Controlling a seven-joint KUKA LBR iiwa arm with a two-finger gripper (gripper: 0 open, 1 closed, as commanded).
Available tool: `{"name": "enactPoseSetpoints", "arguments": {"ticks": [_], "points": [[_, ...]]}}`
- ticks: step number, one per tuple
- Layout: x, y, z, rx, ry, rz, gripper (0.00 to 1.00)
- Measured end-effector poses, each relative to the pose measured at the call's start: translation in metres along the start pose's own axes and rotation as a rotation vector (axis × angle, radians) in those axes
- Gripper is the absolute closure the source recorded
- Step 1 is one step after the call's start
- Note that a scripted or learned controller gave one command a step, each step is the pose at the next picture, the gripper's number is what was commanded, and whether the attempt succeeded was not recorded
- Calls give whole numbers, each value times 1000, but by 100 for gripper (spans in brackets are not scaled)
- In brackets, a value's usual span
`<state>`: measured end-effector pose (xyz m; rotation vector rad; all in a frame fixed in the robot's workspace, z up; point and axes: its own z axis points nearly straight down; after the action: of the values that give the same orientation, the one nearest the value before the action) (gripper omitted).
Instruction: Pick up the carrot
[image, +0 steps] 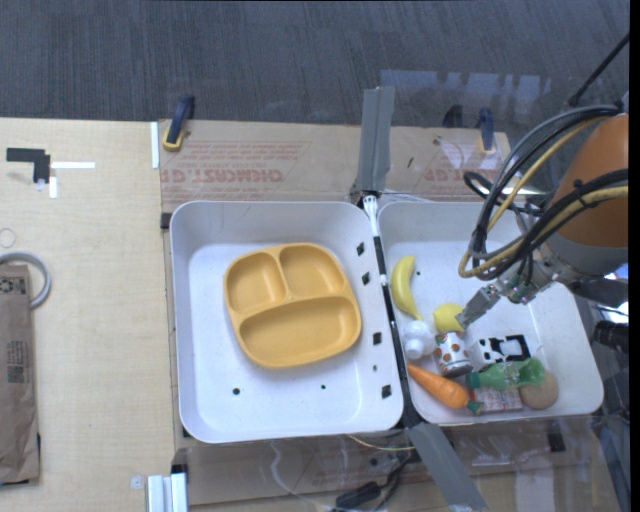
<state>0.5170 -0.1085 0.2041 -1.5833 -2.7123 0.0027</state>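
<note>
Where the right bin (585, 330) sits: carrot (438, 385), lower right of frame.
Gripper (468, 316) above it; finger state cannot be told.

- The pale wooden bench (90, 290) carried two shallow white plastic bins side by side.
- The left white bin (200, 400) and the right white bin (585, 330) touched along their inner edges.
- A flat sheet of brown printed cardboard (260, 160) lay under the far rims of both bins.
- A brown paper bag (18, 370) lay at the bench's left edge, well apart from the bins.
</note>
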Motion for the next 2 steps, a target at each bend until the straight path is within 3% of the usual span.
{"name": "enactPoseSetpoints", "arguments": {"ticks": [1, 2], "points": [[-47, -35, -54, -3, -3, -425, 0], [-69, -83, -28, -3, -2, -937, 0]]}}
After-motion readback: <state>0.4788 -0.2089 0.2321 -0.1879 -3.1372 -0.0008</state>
